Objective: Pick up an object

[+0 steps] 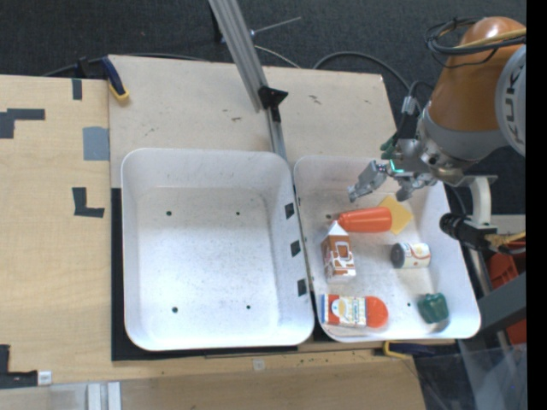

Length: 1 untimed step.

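While pincer (pixel 385 184) spread (nothing between fingers), right bin (pixel 461 310) with carrot (pixel 366 221), cartons, small can (pixel 410 254).

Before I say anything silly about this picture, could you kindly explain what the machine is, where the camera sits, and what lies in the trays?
It is one robot arm, grey with an orange band, reaching in from the right. One camera looks down on the bench at a slant. Two shallow white bins sit side by side: the left bin and the right bin. In the right one lie an orange carrot-like toy, a yellow piece beside it, a small carton, a red and white packet, a small can and a green item. The gripper hangs above the carrot toy, holding nothing that I can see.
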Available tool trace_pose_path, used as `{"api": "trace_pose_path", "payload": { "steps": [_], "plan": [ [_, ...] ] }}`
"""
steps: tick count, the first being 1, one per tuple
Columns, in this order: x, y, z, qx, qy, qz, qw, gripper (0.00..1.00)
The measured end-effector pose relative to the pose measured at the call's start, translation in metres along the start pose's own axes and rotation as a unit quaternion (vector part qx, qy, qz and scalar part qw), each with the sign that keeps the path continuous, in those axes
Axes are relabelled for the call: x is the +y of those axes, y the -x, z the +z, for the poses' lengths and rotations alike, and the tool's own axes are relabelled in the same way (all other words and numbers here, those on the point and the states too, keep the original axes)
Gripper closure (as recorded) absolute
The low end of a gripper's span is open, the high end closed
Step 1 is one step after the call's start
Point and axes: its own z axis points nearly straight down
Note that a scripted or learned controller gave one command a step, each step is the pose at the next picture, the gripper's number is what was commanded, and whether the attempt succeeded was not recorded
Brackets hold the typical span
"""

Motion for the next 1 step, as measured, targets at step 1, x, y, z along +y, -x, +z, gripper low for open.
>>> {"api": "trace_pose_path", "payload": {
  "steps": [1],
  "plan": [
    [0.0007,0.0002,-0.0020,0.000,0.002,0.000,1.0000,0.00]
  ]
}}
